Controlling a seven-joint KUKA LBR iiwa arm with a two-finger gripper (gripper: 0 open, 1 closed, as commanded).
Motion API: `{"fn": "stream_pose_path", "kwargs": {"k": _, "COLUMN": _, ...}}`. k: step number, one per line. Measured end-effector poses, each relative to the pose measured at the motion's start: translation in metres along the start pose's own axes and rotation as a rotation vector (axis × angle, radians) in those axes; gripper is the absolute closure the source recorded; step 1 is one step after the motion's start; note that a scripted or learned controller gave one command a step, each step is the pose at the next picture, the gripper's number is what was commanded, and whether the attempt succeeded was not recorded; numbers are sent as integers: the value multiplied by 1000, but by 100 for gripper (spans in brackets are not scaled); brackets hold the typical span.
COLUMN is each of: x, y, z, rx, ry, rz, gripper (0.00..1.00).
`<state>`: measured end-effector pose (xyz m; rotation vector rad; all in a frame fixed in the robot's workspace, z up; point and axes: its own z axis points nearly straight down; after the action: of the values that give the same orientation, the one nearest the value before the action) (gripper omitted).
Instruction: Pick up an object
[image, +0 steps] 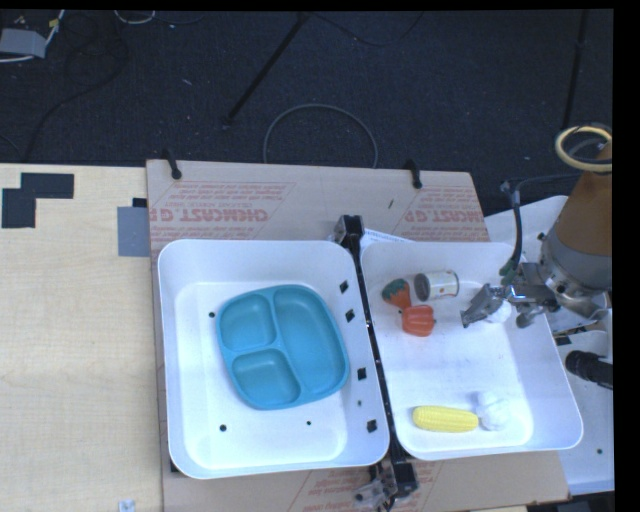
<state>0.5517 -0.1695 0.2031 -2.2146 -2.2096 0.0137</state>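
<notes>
The right bin (545, 395) contains an orange-red toy (418, 320), a small orange and green toy (397, 291) and a grey and white cylinder (436, 286) grouped near its far left corner, with a yellow corn cob (445, 419) and a white ball (493, 412) along its near wall. The end effector (497, 303) sits over the right part of this bin, well apart from every item, with fingers spread and nothing between them. The left bin (190, 300) on the tabletop (70, 350) holds a blue divided plate (282, 345).
</notes>
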Motion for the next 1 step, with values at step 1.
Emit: {"fn": "stream_pose_path", "kwargs": {"k": 1, "x": 0, "y": 3, "z": -7, "rx": -14, "ry": -3, "rz": -2, "gripper": 0}}
